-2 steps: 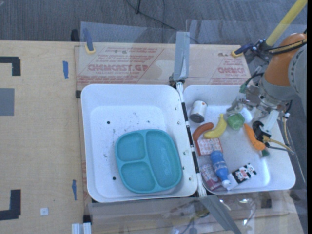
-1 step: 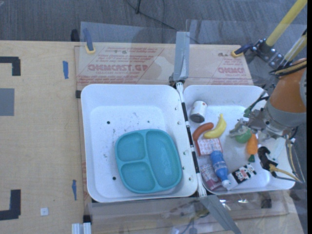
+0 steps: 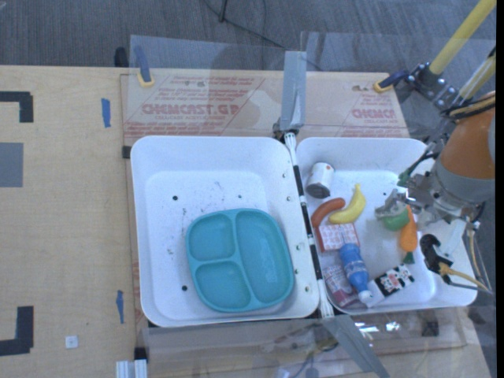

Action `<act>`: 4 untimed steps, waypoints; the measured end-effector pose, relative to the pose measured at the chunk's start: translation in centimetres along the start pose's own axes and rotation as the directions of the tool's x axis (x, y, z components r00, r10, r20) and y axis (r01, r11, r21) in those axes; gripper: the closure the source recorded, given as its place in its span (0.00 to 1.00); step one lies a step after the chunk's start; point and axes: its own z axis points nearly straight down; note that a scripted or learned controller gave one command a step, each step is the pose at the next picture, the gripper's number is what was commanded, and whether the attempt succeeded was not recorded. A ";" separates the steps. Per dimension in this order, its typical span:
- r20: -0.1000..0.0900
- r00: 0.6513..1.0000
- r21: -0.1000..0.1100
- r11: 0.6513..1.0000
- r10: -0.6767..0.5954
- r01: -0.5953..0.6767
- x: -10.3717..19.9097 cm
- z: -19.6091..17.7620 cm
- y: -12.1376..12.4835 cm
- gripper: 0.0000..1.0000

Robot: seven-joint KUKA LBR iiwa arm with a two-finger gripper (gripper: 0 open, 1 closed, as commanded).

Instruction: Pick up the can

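I see the can (image 3: 319,179) lying at the far left of the right bin (image 3: 370,150), beside a sausage (image 3: 327,210) and banana (image 3: 353,205). The gripper (image 3: 391,208) hangs well right of it; I cannot tell its jaw state.

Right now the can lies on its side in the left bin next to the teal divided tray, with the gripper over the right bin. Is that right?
Not quite. The camera view shows the can on its side in the right bin, near its back left corner. The teal divided tray sits in the left bin. The gripper is over the right bin.
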 end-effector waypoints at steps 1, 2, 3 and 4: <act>-0.002 0.982 0.008 0.982 -0.189 0.189 5.3 -9.1 1.1 1.00; 0.000 0.986 -0.016 0.986 -0.169 0.169 8.9 -1.5 1.0 1.00; -0.001 0.986 0.005 0.986 -0.168 0.168 8.8 -0.5 0.4 0.00; 0.000 0.998 0.007 0.998 -0.057 0.057 10.4 -4.8 8.1 0.00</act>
